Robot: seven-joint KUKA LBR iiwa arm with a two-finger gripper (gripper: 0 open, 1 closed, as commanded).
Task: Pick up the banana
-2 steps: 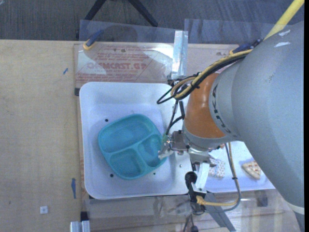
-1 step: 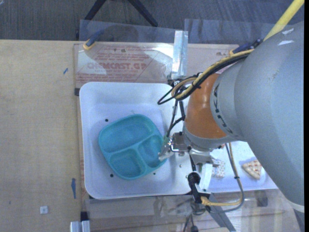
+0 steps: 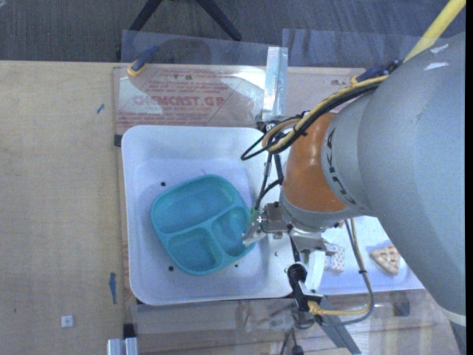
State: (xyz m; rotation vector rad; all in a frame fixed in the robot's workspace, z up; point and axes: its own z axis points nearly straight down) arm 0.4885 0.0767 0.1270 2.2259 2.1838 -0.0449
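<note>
— As the arm point(image 3: 399, 146) reaches in from the right across the wooden table point(image 3: 52, 198), how does it sit?
— Its grey bulk is bent over the seam between the two bins, with the orange band point(image 3: 314, 172) above the wrist.
— And the gripper?
— The gripper point(image 3: 253, 233) is low in the left bin point(image 3: 140, 198), at the right edge of the teal divided plate point(image 3: 196, 224). I cannot tell whether it is spread or pressed together.
— The banana?
— I cannot tell where it lies. A small tan wedge point(image 3: 386, 257) rests right of the arm.
</note>
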